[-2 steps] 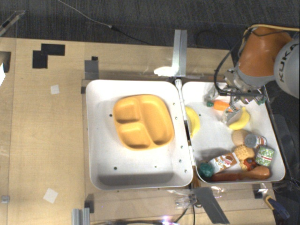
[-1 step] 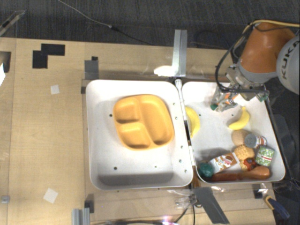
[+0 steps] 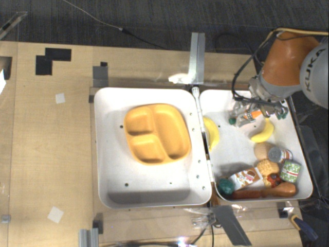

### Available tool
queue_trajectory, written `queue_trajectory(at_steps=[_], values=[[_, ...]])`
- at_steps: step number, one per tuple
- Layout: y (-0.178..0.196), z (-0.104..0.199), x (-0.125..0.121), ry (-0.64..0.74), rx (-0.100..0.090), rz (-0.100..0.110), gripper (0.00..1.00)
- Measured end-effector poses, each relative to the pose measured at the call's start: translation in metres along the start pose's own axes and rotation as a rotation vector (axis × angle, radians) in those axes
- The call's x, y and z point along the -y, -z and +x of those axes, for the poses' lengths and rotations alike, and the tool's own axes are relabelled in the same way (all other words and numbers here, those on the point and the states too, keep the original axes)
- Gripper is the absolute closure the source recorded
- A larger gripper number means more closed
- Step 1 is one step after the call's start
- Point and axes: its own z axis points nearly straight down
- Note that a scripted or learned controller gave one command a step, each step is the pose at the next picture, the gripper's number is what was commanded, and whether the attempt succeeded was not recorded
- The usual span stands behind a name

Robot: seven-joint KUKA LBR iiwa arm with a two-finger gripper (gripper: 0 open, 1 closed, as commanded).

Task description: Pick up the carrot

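Seen from above at a slant, a pale wood-grain tabletop point(image 3: 46, 153) is shown bearing two shallow white bins with rounded corners, set side by side. In the left bin point(image 3: 110, 184), a glossy yellow plastic tray point(image 3: 156, 133) with three moulded compartments is laid slightly askew. The right bin point(image 3: 234, 153) is filled with toy food. A curved yellow banana point(image 3: 211, 131) is placed against its left wall, and a second banana point(image 3: 262, 132) lies further right. Along the front wall a cluster is gathered: a dark green rounded piece point(image 3: 225, 187), a printed packet point(image 3: 247, 177), a ridged cracker point(image 3: 266, 166), a grey-lidded can point(image 3: 278, 154), a green can point(image 3: 290, 171) and a long brown sausage point(image 3: 264, 192).

The end effector point(image 3: 253, 112) is lowered into the back of the right bin, and a small orange carrot point(image 3: 253, 115) with a green end is seen between its fingers, so it is taken as clenched on the carrot. Above it, the smooth orange band point(image 3: 284, 60) of the arm is visible.
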Motion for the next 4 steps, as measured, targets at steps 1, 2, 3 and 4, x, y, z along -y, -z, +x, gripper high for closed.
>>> queue_trajectory(at_steps=[1, 2, 3, 4], values=[[0.042, 0.007, 0.029, -0.314, -0.003, 0.001, 1.00], [0.010, 0.055, 0.038, -0.484, -0.003, -0.006, 1.00], [0.025, 0.040, 0.006, -0.636, -0.006, 0.000, 1.00], [0.000, 0.111, 0.005, -0.788, 0.000, 0.004, 1.00]])
